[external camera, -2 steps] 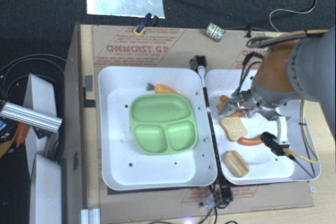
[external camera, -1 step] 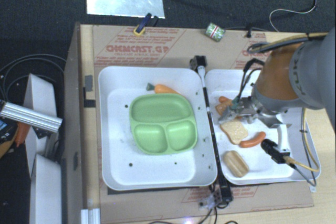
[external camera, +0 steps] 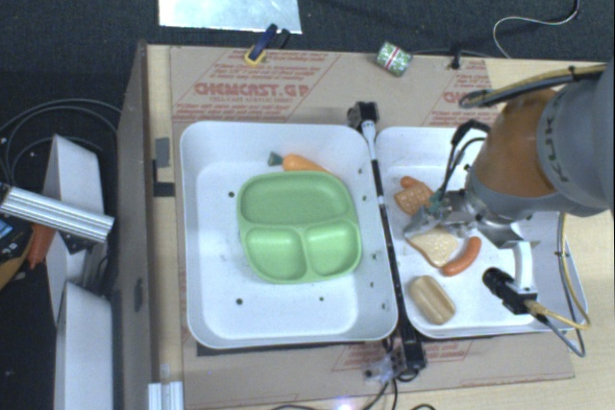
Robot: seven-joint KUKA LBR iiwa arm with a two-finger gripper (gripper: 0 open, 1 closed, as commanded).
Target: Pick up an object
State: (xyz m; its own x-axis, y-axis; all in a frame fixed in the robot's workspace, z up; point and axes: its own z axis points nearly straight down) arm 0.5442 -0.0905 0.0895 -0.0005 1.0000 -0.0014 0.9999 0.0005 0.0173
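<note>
Bread roll (external camera: 431, 299) lies at right bin (external camera: 480, 326) front; gripper (external camera: 430, 222) over bread slice (external camera: 434, 247), finger state indeterminate.

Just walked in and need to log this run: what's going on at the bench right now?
The grey arm reaches in from the right, its gripper low over the right bin, among toy foods: a slice-shaped piece, a sausage, a bread roll and a small brown piece. Nothing is visibly lifted. The left bin holds a green divided tray and a carrot.
</note>
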